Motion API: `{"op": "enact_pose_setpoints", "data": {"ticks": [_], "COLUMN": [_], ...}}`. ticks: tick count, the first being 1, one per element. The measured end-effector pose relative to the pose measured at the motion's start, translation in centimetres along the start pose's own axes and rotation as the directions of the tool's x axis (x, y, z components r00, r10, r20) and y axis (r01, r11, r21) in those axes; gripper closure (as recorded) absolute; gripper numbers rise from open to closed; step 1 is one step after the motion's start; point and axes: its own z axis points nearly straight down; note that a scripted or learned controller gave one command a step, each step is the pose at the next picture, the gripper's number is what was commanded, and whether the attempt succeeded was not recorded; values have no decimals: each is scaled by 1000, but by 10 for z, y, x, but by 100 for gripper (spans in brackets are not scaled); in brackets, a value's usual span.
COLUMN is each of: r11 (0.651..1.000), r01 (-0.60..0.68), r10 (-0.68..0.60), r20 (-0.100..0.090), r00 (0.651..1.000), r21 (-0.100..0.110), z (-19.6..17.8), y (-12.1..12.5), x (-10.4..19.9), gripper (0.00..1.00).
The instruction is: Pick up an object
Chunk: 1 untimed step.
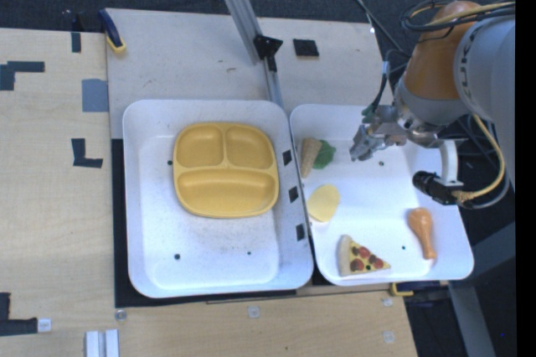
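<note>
In the right bin lie a tan cone with a green top at the upper left, a pale yellow round piece below it, a pizza slice near the front edge and an orange drumstick at the right. My gripper hangs over the bin's upper middle, to the right of the cone and apart from it. Nothing shows between its fingers.
The left bin holds a yellow divided plate. A slanted metal bar runs down to the divider between the bins. Bare floor lies in the right bin's middle, between the round piece and the drumstick.
</note>
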Motion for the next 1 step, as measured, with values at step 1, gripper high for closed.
{"op": "enact_pose_setpoints", "data": {"ticks": [1], "r11": [1000], "r01": [0], "r10": [0], "r20": [0], "r00": [1000], "r21": [2], "z": [-44], "y": [-1], "x": [-5], "gripper": [100]}}
